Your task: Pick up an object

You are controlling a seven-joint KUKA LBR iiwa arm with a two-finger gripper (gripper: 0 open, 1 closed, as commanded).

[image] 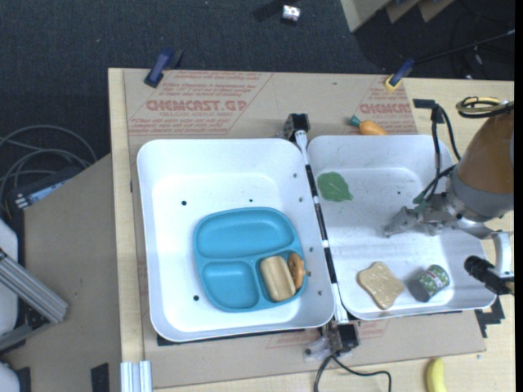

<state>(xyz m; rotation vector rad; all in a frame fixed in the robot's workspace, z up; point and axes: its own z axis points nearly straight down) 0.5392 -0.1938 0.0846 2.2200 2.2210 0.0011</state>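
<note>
Two white bins stand side by side on a brown board. In the left bin [163, 219] lies a blue divided tray [237, 243], and a bread-like roll [282, 276] rests in its lower right compartment. In the right bin [368, 149] there is a green leaf-shaped piece [334, 187] near the top left, and a tan flat piece [381, 284] beside a small green can [431, 281] near the front. The gripper [396, 224] is low over the middle of the right bin, apart from all three objects.

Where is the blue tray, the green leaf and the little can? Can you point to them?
blue tray [243, 237]: camera view, on its bare big compartment.
green leaf [334, 187]: camera view, middle of the leaf.
little can [430, 282]: camera view, on its side wall.
</note>
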